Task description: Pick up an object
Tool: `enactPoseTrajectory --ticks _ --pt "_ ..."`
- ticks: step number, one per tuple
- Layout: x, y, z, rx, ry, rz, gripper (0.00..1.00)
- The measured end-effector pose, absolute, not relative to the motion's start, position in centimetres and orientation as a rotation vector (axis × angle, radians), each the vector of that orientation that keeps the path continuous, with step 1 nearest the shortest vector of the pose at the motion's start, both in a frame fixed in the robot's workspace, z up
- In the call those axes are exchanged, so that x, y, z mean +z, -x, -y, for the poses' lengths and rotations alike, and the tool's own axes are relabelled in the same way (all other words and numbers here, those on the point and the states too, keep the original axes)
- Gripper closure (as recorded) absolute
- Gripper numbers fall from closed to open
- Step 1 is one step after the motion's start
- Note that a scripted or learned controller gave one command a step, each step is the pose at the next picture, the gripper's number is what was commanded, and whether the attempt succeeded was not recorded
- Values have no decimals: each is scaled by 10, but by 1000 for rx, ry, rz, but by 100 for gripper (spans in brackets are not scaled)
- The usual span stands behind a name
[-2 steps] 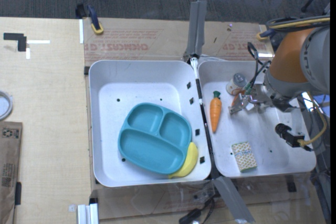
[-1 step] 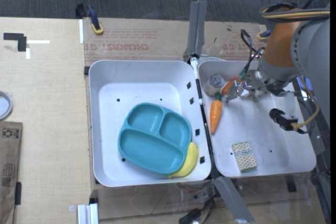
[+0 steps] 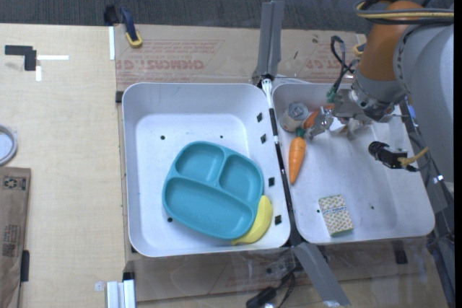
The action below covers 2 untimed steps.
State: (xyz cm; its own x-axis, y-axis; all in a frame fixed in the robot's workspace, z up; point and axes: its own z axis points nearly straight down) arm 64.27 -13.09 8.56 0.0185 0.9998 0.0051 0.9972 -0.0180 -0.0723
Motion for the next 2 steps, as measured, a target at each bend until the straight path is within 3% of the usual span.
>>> enactPoseTrajectory --ticks 1,2 --pt "88 -601 160 6 2218 2217 0" --pt "88 -647 186 37 2173 2178 0"
